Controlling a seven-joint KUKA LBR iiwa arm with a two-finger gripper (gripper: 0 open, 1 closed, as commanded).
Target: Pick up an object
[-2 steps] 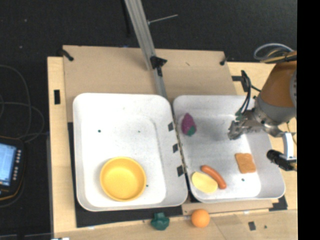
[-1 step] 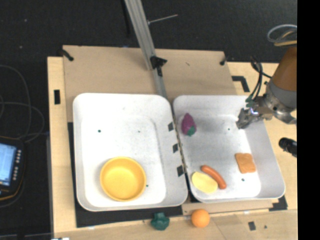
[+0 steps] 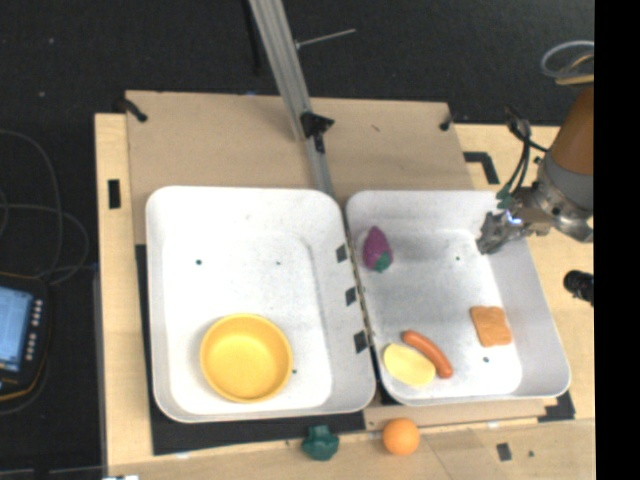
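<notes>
Gripper (image 3: 493, 234) hangs at the upper right edge of the right bin (image 3: 530, 278), small and dark in our view, and we cannot tell how it is set, so we say no more of that; nothing shows in its grasp. We have not yet picked anything, and the job now, as we judge it, is to choose a target and come down on it cleanly. Our candidates lie in the right bin: an orange block (image 3: 490, 325) near the right wall, closest to us; a sausage (image 3: 427, 353) lying aslant at the lower middle, touching a pale yellow piece (image 3: 408, 365); and a purple piece (image 3: 376, 249) near the left wall, apart from the rest. The left bin (image 3: 180, 228) holds a yellow bowl (image 3: 246, 357), well away from our reach. We would take the orange block: it sits alone, with bare floor on all sides, so we can close on it without nudging a neighbour. We should centre over it before descending, line the closing direction across its narrower side, and keep clear of the bin wall beside it. The sausage is a poorer choice, since its contact with the yellow piece could spoil the grip. A green thing (image 3: 320, 443) and an orange ball (image 3: 400, 436) sit outside the bins on the bench (image 3: 200, 138), and we leave them be.
</notes>
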